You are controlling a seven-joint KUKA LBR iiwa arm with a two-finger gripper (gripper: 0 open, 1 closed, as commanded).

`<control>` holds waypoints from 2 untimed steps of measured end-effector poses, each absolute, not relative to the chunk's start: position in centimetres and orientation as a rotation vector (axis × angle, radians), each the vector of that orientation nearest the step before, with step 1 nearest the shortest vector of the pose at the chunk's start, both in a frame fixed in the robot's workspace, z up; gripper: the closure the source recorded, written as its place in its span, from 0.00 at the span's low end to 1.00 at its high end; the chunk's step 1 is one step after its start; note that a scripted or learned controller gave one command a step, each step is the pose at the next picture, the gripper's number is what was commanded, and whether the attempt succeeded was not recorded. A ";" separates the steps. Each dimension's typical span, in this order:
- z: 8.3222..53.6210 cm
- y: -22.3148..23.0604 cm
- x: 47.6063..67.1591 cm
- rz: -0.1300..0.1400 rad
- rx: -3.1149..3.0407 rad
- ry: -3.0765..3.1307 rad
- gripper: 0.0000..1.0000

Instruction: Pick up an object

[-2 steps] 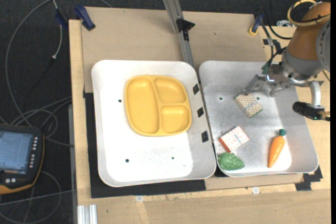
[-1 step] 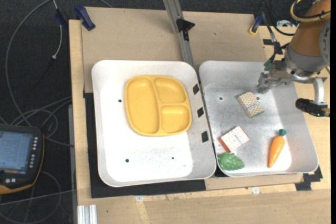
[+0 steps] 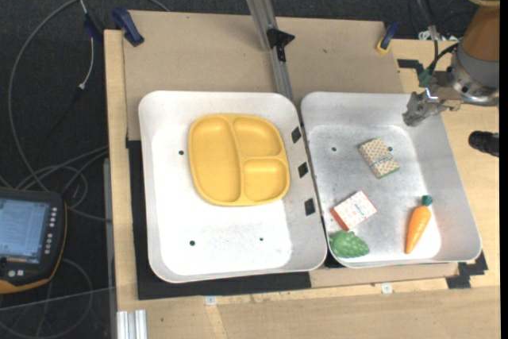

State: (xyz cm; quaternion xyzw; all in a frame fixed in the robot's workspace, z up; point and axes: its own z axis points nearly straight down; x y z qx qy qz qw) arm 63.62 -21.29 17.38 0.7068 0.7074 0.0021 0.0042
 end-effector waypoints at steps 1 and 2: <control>22.1 -21.3 63.8 0.006 2.215 2.218 1.00; 21.6 -17.1 61.9 0.000 2.219 2.229 1.00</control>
